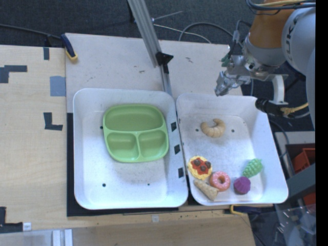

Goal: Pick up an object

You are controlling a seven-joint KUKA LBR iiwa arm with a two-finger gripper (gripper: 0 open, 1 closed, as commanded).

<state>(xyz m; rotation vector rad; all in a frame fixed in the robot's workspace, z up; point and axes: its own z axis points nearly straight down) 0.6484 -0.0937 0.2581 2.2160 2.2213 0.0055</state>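
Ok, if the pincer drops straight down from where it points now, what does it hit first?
Probably the far rim of the right bin, not the croissant; depth is unclear.

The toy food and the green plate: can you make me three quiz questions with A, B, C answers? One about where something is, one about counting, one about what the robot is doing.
1. Where is the green plate?
A. In the left bin
B. In the right bin
C. On the wooden bench

2. How many toy foods lie in the right bin?
A. Two
B. Four
C. Six

3. Where is the gripper now?
A. Down among the toys
B. Above the right bin's far edge, touching no toy
C. Over the green plate

Answers:
1. A, the plate sits in the left bin.
2. C, there is a croissant, pizza, donut, cone, purple fruit and green fruit.
3. B, it hangs by the far rim, apart from the croissant.
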